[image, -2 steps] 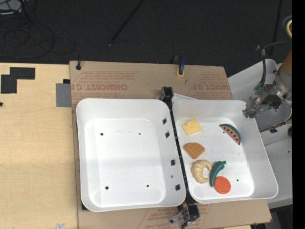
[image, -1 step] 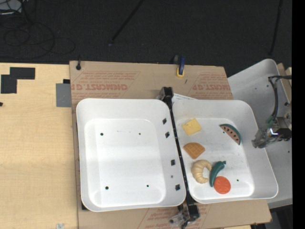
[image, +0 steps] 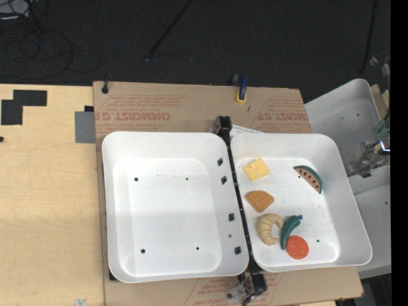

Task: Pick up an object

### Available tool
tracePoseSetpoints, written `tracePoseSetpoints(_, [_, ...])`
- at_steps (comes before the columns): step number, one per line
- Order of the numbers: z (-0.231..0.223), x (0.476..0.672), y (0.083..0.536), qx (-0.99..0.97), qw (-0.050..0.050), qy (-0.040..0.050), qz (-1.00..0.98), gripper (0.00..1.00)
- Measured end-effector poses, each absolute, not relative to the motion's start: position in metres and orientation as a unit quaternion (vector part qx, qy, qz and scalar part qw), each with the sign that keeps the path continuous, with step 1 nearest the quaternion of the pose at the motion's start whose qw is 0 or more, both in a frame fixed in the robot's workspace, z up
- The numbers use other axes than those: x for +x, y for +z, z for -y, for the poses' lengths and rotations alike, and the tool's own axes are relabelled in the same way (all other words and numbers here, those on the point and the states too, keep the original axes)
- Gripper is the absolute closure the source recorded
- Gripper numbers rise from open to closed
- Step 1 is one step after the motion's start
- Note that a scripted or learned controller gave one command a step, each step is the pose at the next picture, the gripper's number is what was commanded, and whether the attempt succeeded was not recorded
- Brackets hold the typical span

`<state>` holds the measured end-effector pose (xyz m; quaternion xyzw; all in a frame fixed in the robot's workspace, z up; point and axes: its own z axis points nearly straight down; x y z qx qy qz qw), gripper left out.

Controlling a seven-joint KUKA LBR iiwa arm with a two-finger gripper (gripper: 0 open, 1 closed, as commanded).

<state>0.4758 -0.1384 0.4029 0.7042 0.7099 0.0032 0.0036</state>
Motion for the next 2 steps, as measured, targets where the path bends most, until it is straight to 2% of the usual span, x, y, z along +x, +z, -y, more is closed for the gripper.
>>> tracePoseSetpoints(1, [0.128, 0.474, 0.224, 0.707, -0.007, -0.0040, -0.707, 1.00])
tracePoseSetpoints(2, [0.072, 0.478, 0.335, 0.705, 0.002, 0.0020, -0.709, 1.00])
